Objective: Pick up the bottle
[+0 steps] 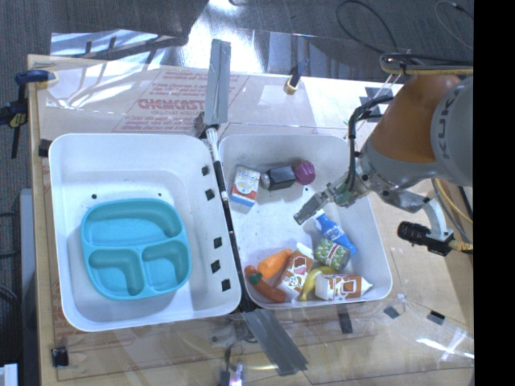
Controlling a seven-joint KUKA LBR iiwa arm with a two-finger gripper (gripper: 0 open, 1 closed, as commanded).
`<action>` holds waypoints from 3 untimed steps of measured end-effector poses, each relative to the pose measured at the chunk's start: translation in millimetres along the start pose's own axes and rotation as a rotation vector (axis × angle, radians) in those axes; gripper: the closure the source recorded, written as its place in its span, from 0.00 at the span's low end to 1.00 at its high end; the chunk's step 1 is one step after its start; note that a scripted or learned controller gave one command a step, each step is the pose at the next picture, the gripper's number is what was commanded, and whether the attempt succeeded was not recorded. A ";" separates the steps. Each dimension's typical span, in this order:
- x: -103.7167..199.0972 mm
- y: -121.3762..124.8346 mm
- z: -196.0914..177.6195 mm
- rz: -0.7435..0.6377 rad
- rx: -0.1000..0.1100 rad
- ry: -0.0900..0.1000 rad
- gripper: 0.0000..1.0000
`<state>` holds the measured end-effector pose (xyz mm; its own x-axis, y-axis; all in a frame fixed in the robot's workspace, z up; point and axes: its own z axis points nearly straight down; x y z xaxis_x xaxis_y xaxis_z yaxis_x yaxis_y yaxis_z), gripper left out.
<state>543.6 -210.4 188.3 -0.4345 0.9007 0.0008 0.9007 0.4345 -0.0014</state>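
The right white bin (265, 147) has bare floor in its middle and along its left wall. A heap of food packets and a carrot (310, 273) fills its near edge. A small carton (245, 188) and a dark bottle with a purple cap (288, 175) lie near its far edge.

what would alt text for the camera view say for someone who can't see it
A grey robot arm reaches from the right, its gripper low over the right bin, near a dark bottle with a purple cap among cartons and toy food. The left bin holds a blue divided tray.
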 end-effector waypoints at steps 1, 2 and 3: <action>6.1 -10.4 12.9 0.045 0.001 0.001 0.00; 5.6 -7.8 97.3 0.090 0.001 0.001 0.00; 17.6 -35.6 18.4 -0.016 0.000 0.000 0.00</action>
<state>503.9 -210.0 170.0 -0.4485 0.8938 0.0006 0.8938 0.4485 -0.0010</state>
